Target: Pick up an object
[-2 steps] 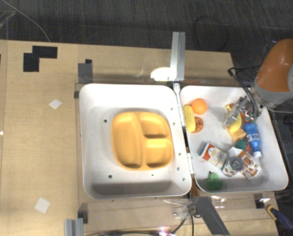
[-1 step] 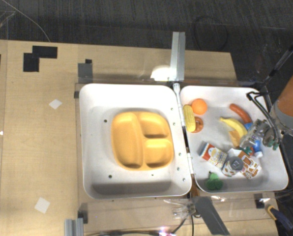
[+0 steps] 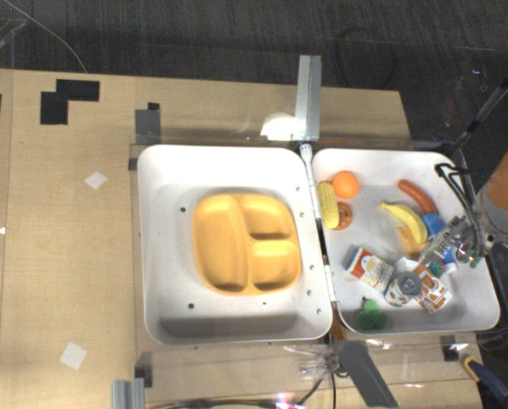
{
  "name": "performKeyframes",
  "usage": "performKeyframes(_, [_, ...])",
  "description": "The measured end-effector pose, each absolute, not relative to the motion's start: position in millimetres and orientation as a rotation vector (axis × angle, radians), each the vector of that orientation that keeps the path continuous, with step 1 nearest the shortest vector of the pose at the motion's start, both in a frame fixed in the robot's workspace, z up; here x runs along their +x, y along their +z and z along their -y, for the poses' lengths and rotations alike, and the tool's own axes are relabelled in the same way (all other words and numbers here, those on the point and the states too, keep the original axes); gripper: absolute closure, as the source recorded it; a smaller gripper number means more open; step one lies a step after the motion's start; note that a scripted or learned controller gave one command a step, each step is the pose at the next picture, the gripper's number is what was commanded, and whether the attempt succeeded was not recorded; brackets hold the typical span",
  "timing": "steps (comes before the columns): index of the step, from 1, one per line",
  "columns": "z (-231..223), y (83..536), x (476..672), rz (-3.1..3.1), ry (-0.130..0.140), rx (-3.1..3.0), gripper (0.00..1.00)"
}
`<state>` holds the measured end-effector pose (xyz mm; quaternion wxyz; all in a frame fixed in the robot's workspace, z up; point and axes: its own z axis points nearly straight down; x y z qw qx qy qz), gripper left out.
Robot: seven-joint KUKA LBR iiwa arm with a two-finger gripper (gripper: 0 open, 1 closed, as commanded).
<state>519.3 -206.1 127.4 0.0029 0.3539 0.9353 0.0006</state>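
Hovering at the right edge, the end effector [image 3: 455, 247] sits over small cartons [image 3: 373, 270], labels unreadable; can't tell its grip state.

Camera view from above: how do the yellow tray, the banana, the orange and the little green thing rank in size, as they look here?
Largest to smallest:
1. yellow tray, by far
2. banana
3. orange and green toy look about alike, too close to rank.
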Motion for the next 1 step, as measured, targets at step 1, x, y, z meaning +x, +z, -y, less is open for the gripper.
performKeyframes(1, [205.7, 128.1, 488.7, -2.82, 0.002, 1.371, 1.0])
